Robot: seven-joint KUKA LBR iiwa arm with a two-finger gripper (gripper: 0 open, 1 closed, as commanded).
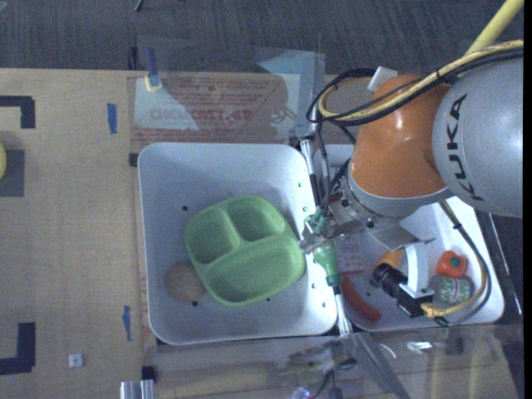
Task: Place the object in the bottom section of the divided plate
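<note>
Transfer step: the gripper point(322, 238), fingers pinching a green object point(327, 260), hovers at the bins' divider beside the green divided plate point(243, 249); next, move left over the bottom section.

"KUKA" in black on grey arm point(486, 144); red print on sheet point(212, 110) unreadable.

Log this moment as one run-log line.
arm: over right bin | gripper: at divider beside green plate, fingers unclear | plate: in left bin | tan ball: touching plate | bottom section: empty
</note>
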